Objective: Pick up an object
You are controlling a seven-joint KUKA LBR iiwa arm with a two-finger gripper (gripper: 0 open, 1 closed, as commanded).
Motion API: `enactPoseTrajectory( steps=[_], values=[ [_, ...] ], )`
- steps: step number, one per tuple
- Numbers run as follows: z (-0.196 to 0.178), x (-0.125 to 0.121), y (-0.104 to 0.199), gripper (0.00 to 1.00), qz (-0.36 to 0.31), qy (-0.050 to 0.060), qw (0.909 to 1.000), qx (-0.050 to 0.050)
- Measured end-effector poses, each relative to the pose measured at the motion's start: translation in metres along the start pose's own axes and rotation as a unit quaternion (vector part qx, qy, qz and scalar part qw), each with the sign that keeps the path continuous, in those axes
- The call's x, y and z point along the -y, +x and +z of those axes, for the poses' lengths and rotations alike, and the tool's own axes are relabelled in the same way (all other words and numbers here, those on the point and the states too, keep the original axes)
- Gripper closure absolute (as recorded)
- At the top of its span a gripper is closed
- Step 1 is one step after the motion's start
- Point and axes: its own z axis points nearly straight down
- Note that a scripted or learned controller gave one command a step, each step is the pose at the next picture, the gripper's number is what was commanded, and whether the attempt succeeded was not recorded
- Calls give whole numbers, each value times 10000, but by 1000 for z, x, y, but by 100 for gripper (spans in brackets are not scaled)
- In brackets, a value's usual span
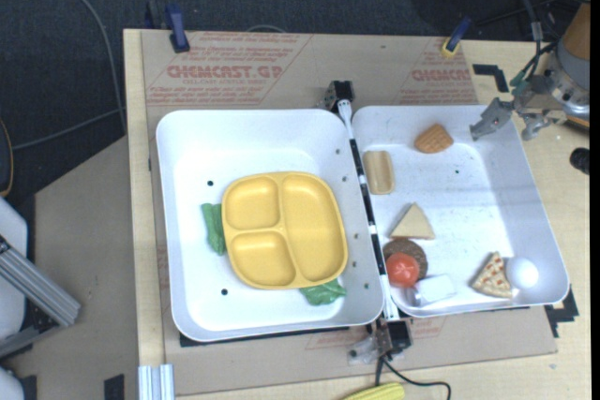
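Observation:
My gripper [512, 123] hangs over the far right corner of the right bin [487, 192], its two fingers spread open with nothing between them. To its left in that bin lies an orange-brown cookie-like piece [433, 139]. A tan bread-like block [378, 171] rests by the bin's left wall, with a pale triangular wedge [412, 222] below it. Along the near edge sit a red tomato [404, 269] on a brown disc, a small white object [433, 290], a pizza slice [490, 276] and a white egg [523, 274].
The left bin [187, 155] holds a yellow divided plate [283, 228] lying over green leafy pieces [214, 228], one of them [323, 292] sticking out at its near edge. Blue clamps [175, 28] pin the cardboard base at the back.

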Motion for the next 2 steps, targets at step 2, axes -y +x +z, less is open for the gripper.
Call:
enactPoseTrajectory(
  steps=[2],
  values=[
    [103,-31,44,0,1,-15,10000,10]
  ],
)
